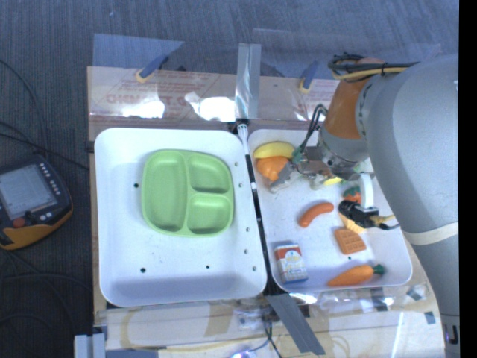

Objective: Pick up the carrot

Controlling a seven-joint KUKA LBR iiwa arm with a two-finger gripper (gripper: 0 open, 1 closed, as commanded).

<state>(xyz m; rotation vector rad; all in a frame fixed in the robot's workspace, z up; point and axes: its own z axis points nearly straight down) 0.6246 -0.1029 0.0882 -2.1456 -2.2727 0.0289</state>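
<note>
The carrot (352, 276) lies near the front right corner of the right bin (320, 289), its long axis roughly left to right, green top rightward. The gripper (287, 176) hovers well apart at the bin's back left; whether it is open I cannot tell.

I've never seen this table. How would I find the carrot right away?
Look at the right bin, the one without the green plate. Go to its near edge, by the right corner: the carrot lies there on its side, past the small carton. It is long and orange with a green tip; the sausage is shorter with no green, and the cracker is square.
</note>
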